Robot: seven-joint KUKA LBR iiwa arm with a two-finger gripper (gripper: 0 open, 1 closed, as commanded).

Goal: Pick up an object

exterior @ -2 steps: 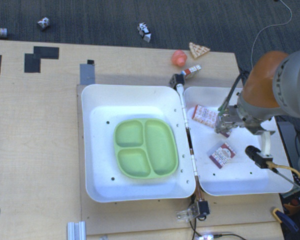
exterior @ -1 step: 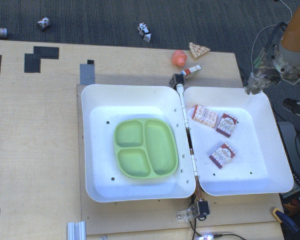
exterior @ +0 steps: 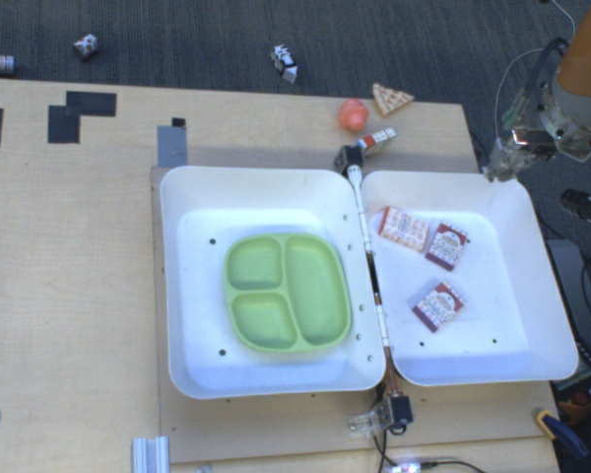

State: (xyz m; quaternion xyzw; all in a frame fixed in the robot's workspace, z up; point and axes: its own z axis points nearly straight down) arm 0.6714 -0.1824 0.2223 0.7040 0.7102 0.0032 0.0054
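The arm (exterior: pixel 581 77) sits at the far right corner of the counter (exterior: pixel 69 294), just outside the far right corner of the right bin (exterior: pixel 517 358). Its hand (exterior: pixel 502 161) hangs low by that corner, and I cannot tell whether it is released or clenched; nothing can be seen between its parts.

Three small packets lie in the right bin, well apart from the hand. A pale packet (exterior: pixel 405 229) lies nearest the divider between the bins, a dark red packet (exterior: pixel 447 245) touches or nearly touches its right side, and a second dark red packet (exterior: pixel 437 306) lies alone toward the near edge. They look flat, light and somewhat soft, like wrapped snacks, with a glossy wrapper that may slip.

The lone packet is likely the easiest: clear room on all sides, so a pinch across its short sides should work, pressing down gently because it lies flat on the bin floor.

The left bin (exterior: pixel 192 363) holds a green divided plate (exterior: pixel 288 293), stiff and broad, harder to pinch except at its rim
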